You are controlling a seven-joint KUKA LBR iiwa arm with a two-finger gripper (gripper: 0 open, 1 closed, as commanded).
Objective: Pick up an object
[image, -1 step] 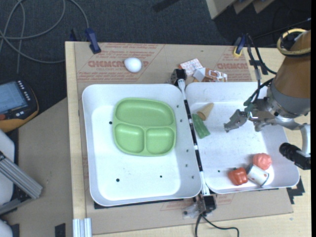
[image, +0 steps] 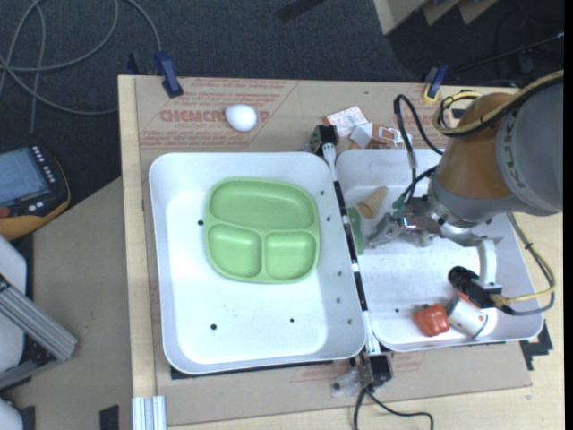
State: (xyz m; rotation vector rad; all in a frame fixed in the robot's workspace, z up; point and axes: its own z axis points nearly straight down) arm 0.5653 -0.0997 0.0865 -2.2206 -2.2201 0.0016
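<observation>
Reaching in from the right, the gripper [image: 383,231] sits low in the right bin [image: 403,280], in its upper left part, and its metal end points toward the wall that this bin shares with the left bin [image: 188,312]. Whether it is open or closed I cannot tell, because the wrist and the cables cover too much of it, and I see nothing held in it. The nearest thing is a tan cone [image: 372,202], which lies just beside the gripper, a little farther from the camera and slightly to the left. Its long axis seems to run at a slant, with the wide end farther from the camera and the narrow end nearer to the gripper. I cannot say if the two are touching. A green strip [image: 355,233] lies just to the left of the gripper, along the shared wall (it is thin and so close to the wall that I judge it a hard thing to grasp). An orange object [image: 431,320] rests well apart, in the near right part of the same bin, behind the wrist. In my judgement the cone is the easiest target, and the coming move asks only for a short shift toward it. A green divided plate [image: 262,229] lies in the left bin, far from the gripper.
</observation>
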